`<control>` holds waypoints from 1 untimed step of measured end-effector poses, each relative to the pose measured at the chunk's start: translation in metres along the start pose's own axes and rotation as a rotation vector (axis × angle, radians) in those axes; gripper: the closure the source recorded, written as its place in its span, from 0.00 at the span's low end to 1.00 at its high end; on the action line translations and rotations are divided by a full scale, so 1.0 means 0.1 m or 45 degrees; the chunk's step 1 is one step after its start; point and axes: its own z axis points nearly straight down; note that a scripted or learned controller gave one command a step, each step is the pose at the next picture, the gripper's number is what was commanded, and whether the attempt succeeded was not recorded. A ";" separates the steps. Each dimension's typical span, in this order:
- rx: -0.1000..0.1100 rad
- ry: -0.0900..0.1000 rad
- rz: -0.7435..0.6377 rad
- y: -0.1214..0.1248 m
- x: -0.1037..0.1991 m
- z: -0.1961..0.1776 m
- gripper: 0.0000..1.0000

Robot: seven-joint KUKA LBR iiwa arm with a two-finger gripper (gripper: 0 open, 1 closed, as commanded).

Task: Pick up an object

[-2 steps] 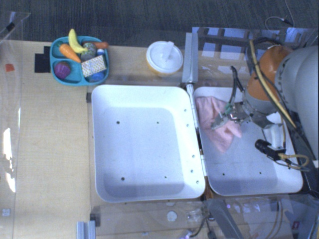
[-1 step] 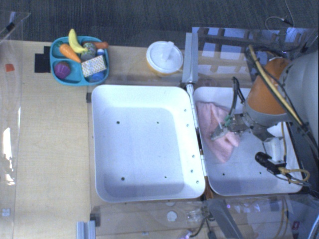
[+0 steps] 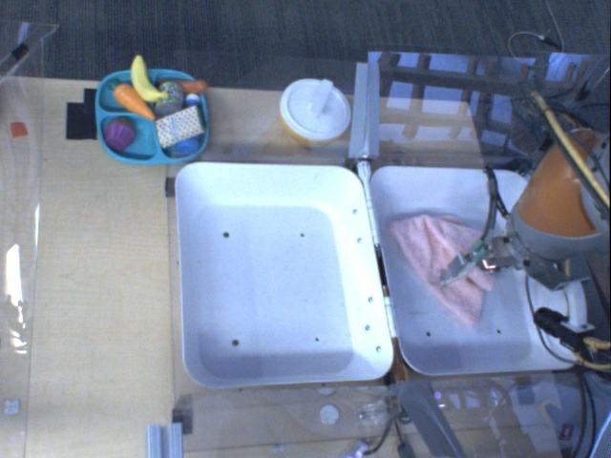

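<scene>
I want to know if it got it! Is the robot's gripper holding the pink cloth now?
Gripper: low over the pink cloth in the right bin; whether it holds the cloth cannot be told.

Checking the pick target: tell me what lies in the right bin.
A crumpled pink cloth lies in the right bin, with the pincer over it. Anything beneath the cloth is covered.

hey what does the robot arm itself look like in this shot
The arm is grey with a wide, cone-shaped orange band above the wrist. Thin dark cables run alongside it. Its gripper is small, metallic grey, with slim fingers and a green tint near its base.
</scene>
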 end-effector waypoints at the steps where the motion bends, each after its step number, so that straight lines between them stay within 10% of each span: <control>1: -0.004 0.002 -0.029 -0.09 0.41 -0.01 0.00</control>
